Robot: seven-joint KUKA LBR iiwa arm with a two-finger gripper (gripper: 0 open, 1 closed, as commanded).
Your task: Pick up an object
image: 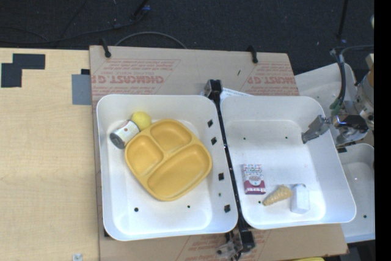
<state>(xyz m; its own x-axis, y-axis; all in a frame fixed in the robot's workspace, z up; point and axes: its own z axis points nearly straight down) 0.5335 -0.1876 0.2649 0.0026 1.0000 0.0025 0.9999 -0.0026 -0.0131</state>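
Though jaws (317, 129) hang over right bin (287, 108) edge, their spread unclear; touching nothing visible.

evenly and brightly lit from above, with the two white bins (281, 131) close to washed out. soft, short shadows under the yellow tray (168, 159) and along the bin walls. dark and murky beyond the bench's far edge. mildly soft and grainy throughout; blurred around the gripper (317, 128) near the right bin's right rim.
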